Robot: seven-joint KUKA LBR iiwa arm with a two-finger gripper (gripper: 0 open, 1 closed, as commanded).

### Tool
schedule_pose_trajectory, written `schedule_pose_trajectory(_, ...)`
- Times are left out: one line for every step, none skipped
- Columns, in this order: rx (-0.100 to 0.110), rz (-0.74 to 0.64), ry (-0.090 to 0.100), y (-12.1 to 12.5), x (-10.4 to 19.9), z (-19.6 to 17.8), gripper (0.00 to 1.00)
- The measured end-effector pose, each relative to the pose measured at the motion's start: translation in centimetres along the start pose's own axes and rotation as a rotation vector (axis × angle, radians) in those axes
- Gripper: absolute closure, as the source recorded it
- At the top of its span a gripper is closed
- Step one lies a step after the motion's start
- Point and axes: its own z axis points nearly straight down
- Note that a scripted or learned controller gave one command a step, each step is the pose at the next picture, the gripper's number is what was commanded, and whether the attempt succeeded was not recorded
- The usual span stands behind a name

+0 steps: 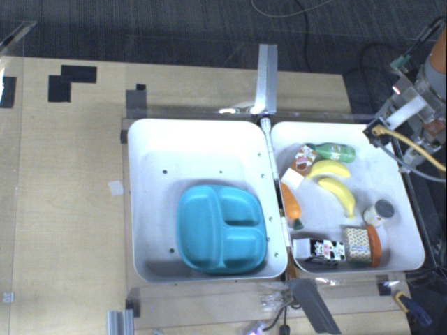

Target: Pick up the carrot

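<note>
Obs.: my gripper (427,123) hangs over the far right corner of the right bin (391,160), well apart from everything in it. Jaw state: I cannot tell from this view. The carrot (290,202) lies in the right bin along its left wall, about midway down that wall, orange body toward the far edge and green end toward the near edge (nothing rests on it). Near it, toward the bin's middle, is a banana (336,187); beyond that, by the far edge, a green bottle (330,151). In the near left corner sits a black-and-white packet (320,250). Beside it along the near edge is a patterned box (357,243), touching an orange-red item (376,246). A small grey-white cup (381,211) stands by the right wall. The left bin (150,187) carries a blue divided plate (222,227) toward its near edge.
</note>
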Motion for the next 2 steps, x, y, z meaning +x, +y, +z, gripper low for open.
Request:
schedule_pose_trajectory(-0.002,-0.034,0.002,0.8,-2.9,-4.6,0.00)
schedule_pose_trajectory(0.000,0.310,0.002,0.7,1.8,-5.5,0.00)
